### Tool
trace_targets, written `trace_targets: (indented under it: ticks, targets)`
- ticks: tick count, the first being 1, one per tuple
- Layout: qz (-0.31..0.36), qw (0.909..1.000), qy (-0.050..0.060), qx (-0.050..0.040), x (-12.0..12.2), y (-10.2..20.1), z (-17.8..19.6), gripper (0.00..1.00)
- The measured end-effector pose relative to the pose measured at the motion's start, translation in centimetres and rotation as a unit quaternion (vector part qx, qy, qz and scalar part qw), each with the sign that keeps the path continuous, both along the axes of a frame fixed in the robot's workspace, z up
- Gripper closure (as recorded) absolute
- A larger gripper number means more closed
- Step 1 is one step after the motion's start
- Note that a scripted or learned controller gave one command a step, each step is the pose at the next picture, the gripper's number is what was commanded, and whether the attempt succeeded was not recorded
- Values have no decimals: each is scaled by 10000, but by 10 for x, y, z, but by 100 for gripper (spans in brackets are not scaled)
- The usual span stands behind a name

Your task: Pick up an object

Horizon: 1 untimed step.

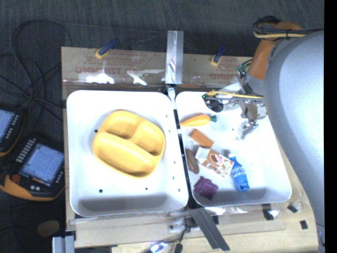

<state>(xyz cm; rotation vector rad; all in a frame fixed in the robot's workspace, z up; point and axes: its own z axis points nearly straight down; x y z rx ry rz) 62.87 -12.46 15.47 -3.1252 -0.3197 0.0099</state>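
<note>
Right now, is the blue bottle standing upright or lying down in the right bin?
Lying down. The blue bottle rests on its side on the floor of the right bin, its long side showing, beside the small carton.

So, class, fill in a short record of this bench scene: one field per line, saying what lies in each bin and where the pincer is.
left bin: one large yellow bread-shaped toy
right bin: orange toy carrot with green top, brown block, dark brown oblong piece, small printed carton, blue bottle, purple grape bunch
pincer: over the right bin's upper right part, apart from the toys
held: nothing seen between its fingers
</note>
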Motion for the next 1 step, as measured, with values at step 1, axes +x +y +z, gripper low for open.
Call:
trace_targets:
  ticks: [1]
  targets:
    - [1160,9932,-4,-9,-3,7,85,0]
